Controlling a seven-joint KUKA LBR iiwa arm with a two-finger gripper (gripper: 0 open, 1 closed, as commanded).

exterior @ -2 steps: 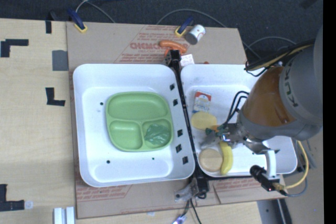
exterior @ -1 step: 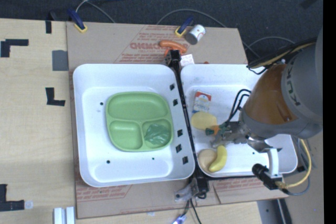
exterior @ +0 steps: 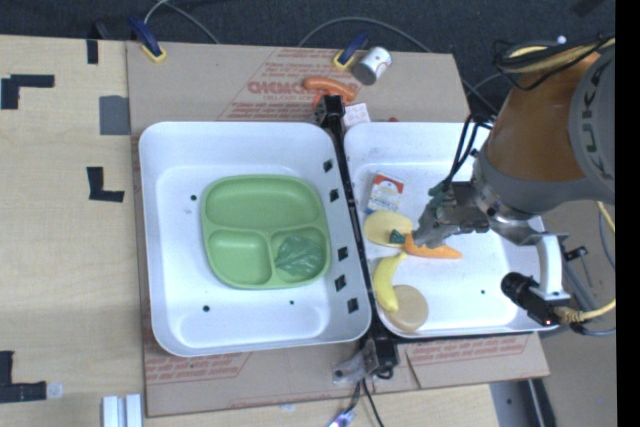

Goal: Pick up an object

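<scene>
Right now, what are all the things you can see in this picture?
Shallow white plastic bins: two, white, side by side on the bench.
Green divided plastic plate: one, green, in the left bin.
Yellow toy banana: one, yellow, front of the right bin.
Orange toy carrot: one, orange with a green tip, middle of the right bin, at the pincer.
Round pale yellow piece: one, beside the carrot's green end.
Round tan disc: one, tan, next to the banana.
Small red and white packet: one, back of the right bin.
Robot arm: one, grey and orange, reaching in from the right.
Pincer: one, dark, low over the carrot.
</scene>
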